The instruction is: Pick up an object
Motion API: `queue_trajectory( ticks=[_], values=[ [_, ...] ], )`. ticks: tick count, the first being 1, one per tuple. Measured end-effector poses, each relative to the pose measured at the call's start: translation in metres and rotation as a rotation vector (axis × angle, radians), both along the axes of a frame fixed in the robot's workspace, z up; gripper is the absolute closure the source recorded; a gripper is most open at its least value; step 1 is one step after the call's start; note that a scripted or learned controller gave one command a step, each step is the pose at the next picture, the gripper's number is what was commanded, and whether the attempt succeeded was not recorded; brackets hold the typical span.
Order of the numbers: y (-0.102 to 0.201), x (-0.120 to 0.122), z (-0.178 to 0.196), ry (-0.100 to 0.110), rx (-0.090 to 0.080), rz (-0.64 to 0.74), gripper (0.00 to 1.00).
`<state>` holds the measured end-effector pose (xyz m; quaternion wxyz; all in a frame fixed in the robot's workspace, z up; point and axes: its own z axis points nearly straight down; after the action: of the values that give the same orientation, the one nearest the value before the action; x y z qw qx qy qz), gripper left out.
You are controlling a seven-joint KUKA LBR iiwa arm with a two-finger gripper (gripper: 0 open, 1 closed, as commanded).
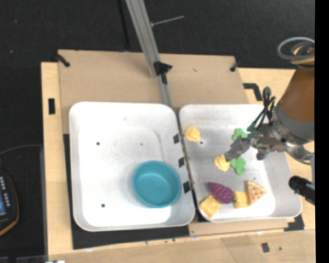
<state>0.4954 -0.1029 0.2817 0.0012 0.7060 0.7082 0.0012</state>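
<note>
The right bin (208, 116) holds several small toys. A yellow piece (192, 134) lies near its left wall and another yellow piece (222, 162) lies in the middle. Beside that one is a green leafy toy (240, 166), and a second bit of green (239, 132) shows further back. Along the front lie a purple grape bunch (220, 192), a yellow block (210, 205), a small yellow piece (240, 199) and an orange wedge (255, 190). My gripper (241, 147) hangs low over the middle of this bin, just above the green toy and the middle yellow piece.
The left bin (98, 130) holds a teal bowl (156, 183) near its front right corner. A grey metal pole (145, 37) slants up from the back of the bench, between the two bins. The arm (299, 103) comes in over the right bin's right edge.
</note>
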Motion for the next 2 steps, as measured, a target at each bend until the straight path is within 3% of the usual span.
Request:
queue_trajectory(
  ticks=[1,2],
  values=[
    [0.0,0.0,0.0,-0.001,-0.001,-0.002,0.0],
    [-0.002,0.01,-0.048,0.006,-0.001,-0.004,0.0]
  ],
)
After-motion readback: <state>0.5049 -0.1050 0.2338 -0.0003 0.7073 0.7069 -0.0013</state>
